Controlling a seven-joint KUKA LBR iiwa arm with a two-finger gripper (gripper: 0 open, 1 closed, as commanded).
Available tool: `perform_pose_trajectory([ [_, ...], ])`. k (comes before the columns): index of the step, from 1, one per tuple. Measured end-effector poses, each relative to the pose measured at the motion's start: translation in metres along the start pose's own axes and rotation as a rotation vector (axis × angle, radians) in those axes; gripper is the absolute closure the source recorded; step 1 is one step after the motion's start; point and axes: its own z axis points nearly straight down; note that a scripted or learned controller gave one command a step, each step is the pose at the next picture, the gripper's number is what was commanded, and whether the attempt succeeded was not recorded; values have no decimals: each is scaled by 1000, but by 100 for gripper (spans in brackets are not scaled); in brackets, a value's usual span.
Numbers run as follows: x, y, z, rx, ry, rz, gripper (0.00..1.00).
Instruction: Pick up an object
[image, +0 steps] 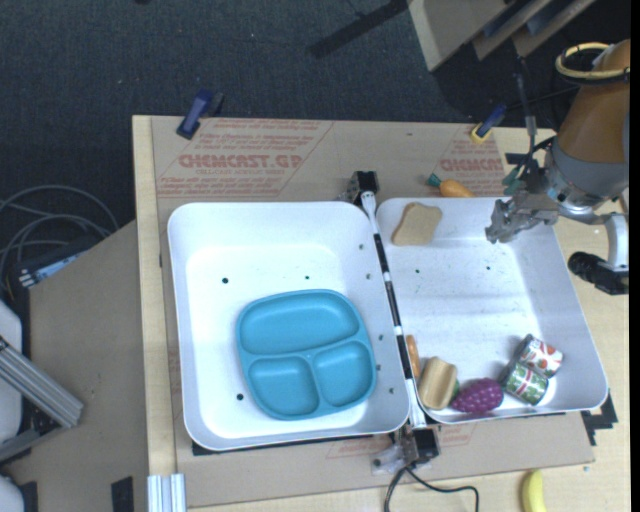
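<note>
At nine o'clock on my bench sits the left bin (200, 260), and inside it, toward its six o'clock side, lies a blue divided plate (305, 352) with three compartments, flat on the floor of the bin. Between the two bins runs a dark divider strip (385, 285).

Crossing into the right bin (480, 300), I find a tan slice of toy bread (416, 224) at its eleven o'clock corner, leaning against the back wall. Along its six o'clock edge, left to right: a thin orange piece (412, 352) against the divider, a tan bread roll (437, 383) just beside it, a purple bunch of grapes (480, 397) touching the roll, and then two small cans, a green one (524, 384) and a red-and-white one (541, 354), close together at five o'clock.

My pincer (503, 222) hangs over the right bin's one o'clock corner, well apart from the bread slice and from the cluster below. Whether it is released or clenched I cannot tell; nothing is visibly between its tips.

Outside the bins, an orange carrot-like toy (452, 186) lies on the board at twelve o'clock, and a yellow banana tip (533, 490) at five o'clock.
</note>
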Motion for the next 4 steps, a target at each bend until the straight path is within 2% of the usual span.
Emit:
perform_pose_trajectory([
  [2,159,-12,-4,5,2,-1,100],
  [3,157,-12,-4,5,1,1,0],
  [4,93,2,-5,1,-2,3,0],
])
